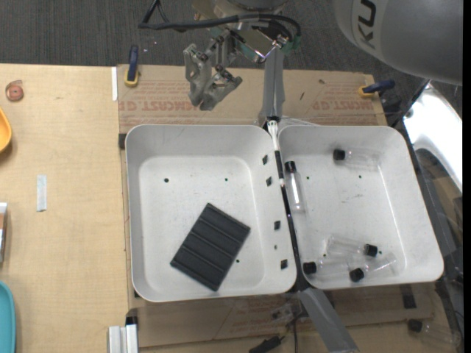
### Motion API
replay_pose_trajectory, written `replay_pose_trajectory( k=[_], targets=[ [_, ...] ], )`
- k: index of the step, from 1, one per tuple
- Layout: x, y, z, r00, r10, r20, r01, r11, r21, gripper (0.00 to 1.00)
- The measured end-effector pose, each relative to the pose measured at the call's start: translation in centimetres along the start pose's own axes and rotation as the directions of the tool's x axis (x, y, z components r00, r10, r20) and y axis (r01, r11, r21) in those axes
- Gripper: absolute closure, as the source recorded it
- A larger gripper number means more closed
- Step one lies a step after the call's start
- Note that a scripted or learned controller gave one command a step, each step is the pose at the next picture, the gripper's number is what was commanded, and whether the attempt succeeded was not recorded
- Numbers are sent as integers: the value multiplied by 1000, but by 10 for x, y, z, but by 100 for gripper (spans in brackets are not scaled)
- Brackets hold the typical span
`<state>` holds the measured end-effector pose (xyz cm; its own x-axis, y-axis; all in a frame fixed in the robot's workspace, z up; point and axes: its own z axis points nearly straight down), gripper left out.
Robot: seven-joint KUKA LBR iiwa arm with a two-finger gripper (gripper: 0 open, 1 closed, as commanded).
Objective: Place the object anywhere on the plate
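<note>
Nearest the camera, one black ribbed plate (211,245) lies tilted on the floor of the left bin (147,142). Four clear vials with black caps rest in the right bin (397,145): one (293,184) along the divider, one (346,154) near the back, two (352,257) at the front. Above the left bin's far edge hangs the gripper (208,85), its fingers spread with nothing between them.

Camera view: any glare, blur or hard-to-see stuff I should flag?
Camera view: even overhead light, soft shadows inside the left bin; the black ridged plate is sharp and high-contrast. The clear tubes in the right bin nearly vanish against white, only their black caps read. The gripper looks slightly soft against the cardboard; bright glare at the right beside the arm.
</note>
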<state>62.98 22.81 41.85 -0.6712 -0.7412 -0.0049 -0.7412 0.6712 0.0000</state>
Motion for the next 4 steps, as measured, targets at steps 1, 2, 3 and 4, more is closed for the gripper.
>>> replay_pose_trajectory(
  k=[1,2,3,4],
  targets=[
    [0,-3,-9,1000,8,4,-8,1000,-1,100],
    [0,-5,-18,1000,15,8,-15,1000,-1,100],
    [-1,-8,-26,1000,21,13,-21,1000,-2,100],
    [-9,-33,-23,795,-606,1,606,795,-2,100]
  ],
)
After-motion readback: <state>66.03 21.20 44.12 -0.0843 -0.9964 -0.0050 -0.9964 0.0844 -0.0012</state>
